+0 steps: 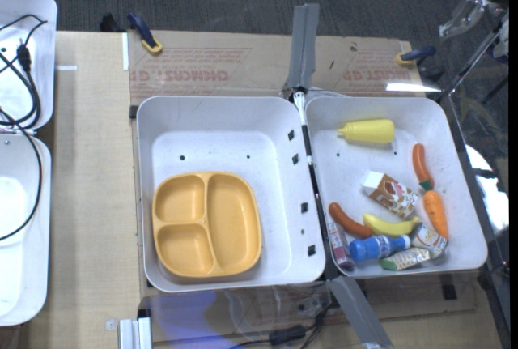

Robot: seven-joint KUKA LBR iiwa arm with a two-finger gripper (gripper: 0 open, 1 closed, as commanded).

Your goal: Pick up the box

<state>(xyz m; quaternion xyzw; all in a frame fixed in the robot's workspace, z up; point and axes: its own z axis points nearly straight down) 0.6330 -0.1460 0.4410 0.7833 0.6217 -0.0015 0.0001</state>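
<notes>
Set on a wide table (89, 177): two white bins side by side, the left bin (218, 106) taken up by a yellow divided plate (208, 223), the right bin (340, 169) crowded with toy groceries. Worth noting for reach: a yellow mustard bottle (367, 131) near the far wall, well apart from the target and unlikely to interfere. Then the box (391, 194) itself, a small white and brown carton lying flat and turned at an angle, roughly mid-bin towards the right. Cannot tell whether the hand is open or closed. Likely to go wrong first at the near edge of the box, with a banana (390, 224) lying just beside it, perhaps touching: could end up pinching the banana along with the box, or nudging the box aside on the way down. Same worry, lesser, from the carrot (435, 212) just to the right and the red sausage (420, 164) above it, both close enough to catch a wide approach. Also risky: closing square to the bin rather than to the skewed carton, which could grip on corners, twist the box out, or come up with nothing. Lower still, a blue bottle (376, 247) and small packets (406, 259) packed along the near wall; probably safe unless the descent lands short.
</notes>
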